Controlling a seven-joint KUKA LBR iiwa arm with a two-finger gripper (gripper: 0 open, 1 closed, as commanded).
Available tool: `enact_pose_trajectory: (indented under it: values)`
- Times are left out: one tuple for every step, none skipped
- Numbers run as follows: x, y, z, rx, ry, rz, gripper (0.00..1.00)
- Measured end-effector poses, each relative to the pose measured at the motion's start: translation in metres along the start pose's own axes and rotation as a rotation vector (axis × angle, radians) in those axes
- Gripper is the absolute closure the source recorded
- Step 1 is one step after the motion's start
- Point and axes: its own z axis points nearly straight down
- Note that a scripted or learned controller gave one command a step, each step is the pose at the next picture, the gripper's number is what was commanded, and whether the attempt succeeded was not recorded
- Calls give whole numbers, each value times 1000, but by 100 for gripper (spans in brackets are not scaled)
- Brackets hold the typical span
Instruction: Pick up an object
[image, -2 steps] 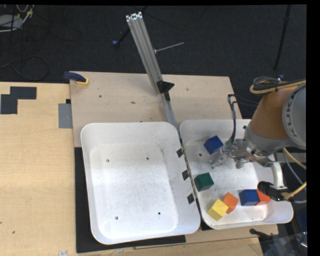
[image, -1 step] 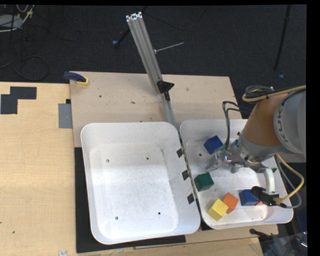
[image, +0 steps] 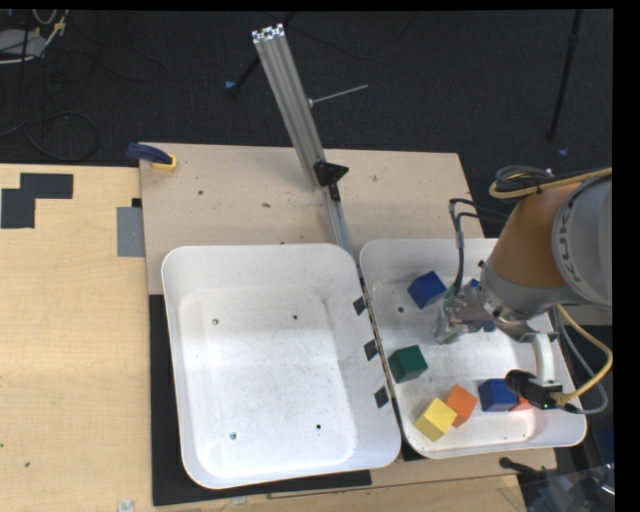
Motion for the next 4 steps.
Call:
enact_pose_trajectory:
  values:
    - [-8,-3,-60,-4,-3,0,100]
    - [-12,-4,-102,-4,-3,-6,100]
    - [-13,-4,-131,-3,-2,-15,100]
    - [41,0,-140,-2,0,-16,100]
